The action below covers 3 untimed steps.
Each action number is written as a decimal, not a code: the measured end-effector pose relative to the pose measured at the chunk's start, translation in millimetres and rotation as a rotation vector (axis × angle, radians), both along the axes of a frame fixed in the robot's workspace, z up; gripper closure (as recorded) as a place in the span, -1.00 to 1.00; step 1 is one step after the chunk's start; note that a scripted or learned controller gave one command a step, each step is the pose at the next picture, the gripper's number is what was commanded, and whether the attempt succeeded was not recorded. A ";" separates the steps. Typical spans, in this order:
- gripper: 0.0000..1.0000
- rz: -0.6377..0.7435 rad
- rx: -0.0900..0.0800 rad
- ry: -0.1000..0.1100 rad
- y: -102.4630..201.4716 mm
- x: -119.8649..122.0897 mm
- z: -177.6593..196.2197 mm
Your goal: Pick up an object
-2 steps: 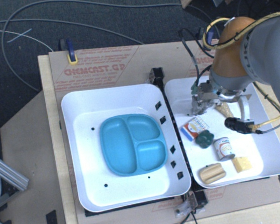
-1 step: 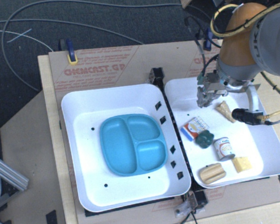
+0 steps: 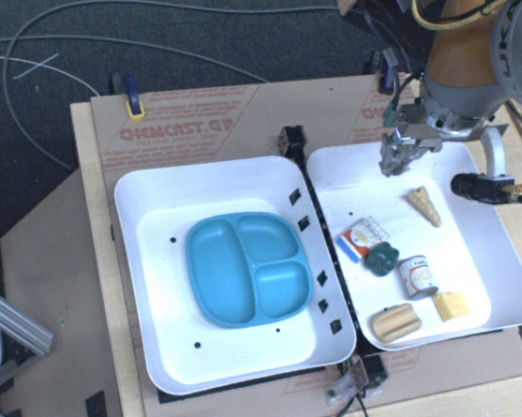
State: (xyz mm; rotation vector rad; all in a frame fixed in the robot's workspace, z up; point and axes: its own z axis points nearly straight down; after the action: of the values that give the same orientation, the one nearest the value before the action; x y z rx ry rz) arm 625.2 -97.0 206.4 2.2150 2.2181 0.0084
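My jaws [image 3: 395,160] hang over the right bin's [image 3: 504,267] far edge; can't tell if they're open or closed. Nothing visibly held. Nearest object: the tan wedge [image 3: 423,206], just below-right of me, long axis diagonal, narrow tip pointing down-right.

Arm [image 3: 480,30] cut off by the upper right edge above the right bin [image 3: 500,310]; claw [image 3: 397,160] fingertips too small to resolve; can [image 3: 419,277] label illegible.
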 end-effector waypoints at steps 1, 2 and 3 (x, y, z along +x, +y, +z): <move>1.00 -0.001 0.001 0.006 0.1 0.8 10.5; 1.00 0.005 0.005 0.009 61.0 -1.7 18.6; 1.00 0.005 0.004 0.006 110.9 4.6 28.5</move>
State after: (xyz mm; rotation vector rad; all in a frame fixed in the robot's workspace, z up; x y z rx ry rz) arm 629.7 14.0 234.9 2.2145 2.2286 0.0056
